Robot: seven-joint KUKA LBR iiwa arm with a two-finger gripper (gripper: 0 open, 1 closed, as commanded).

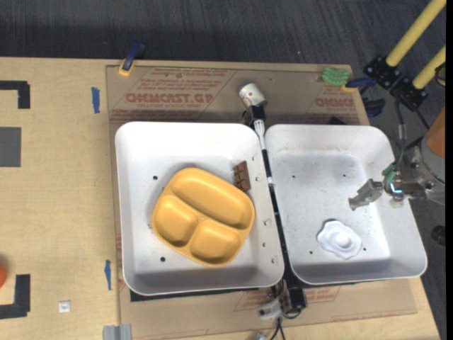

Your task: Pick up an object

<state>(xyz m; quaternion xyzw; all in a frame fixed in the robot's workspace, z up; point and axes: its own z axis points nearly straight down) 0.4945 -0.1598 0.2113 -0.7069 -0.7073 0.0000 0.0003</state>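
The camera looks down on a bench [56,190] with two shallow white bins side by side.

In the left bin [141,147] lies a yellow tray [204,216] with three compartments. It rests a little tilted on the bin floor and takes most of the space there. Just beside its upper right corner, near the wall between the bins, there is a small brown block [241,175]; whether it touches the tray I cannot tell.

In the right bin [311,144] there is a small white object [338,240], flat with a raised knob in the middle. It lies on the floor near the front wall of the bin, well apart from the tray.

The gripper [364,193] reaches into the right bin from the right side, above and to the right of the white object and apart from it. Nothing is seen between its fingers. The picture is too small there to show if the fingers are spread or together, so I cannot tell.

Behind the bins, on the brown board [177,91], stands a small white and black device [251,96]. A blue clamp [130,57] and a green clamp [335,76] hold the board corners.
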